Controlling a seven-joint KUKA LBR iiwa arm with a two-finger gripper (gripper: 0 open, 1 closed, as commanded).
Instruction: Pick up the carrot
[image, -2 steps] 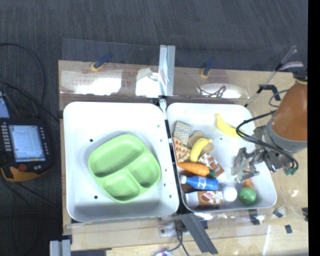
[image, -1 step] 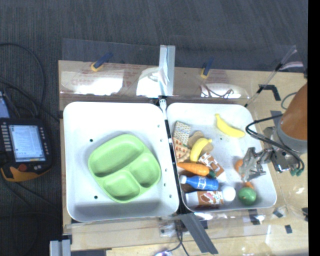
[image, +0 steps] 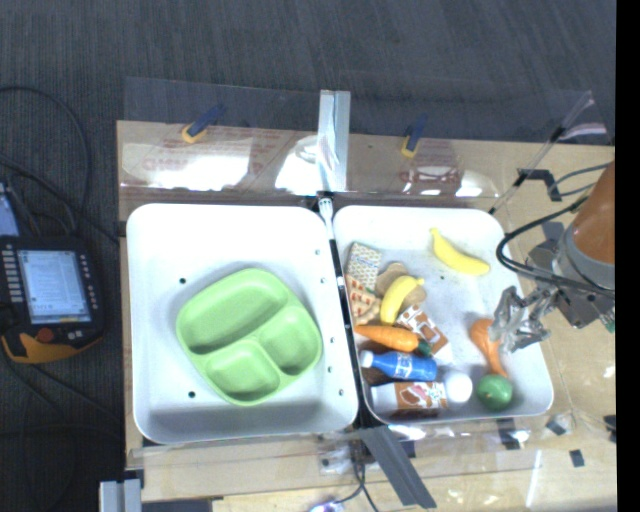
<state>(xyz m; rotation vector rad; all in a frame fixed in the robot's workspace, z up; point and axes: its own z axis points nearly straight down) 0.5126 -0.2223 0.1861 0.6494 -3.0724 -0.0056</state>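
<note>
carrot (image: 486, 345) tapered, smooth orange, jaws (image: 518, 322) beside it

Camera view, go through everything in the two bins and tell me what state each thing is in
Tool: low over the right bin's right side, beside a carrot.
Carrot by the tool: lying in the bin, not lifted.
Second carrot: lying flat amid the pile.
Green tray: right way up, nothing in it.
Blue bottle: on its side.
Two bananas: lying loose.
Green ball: resting in the corner.
</note>
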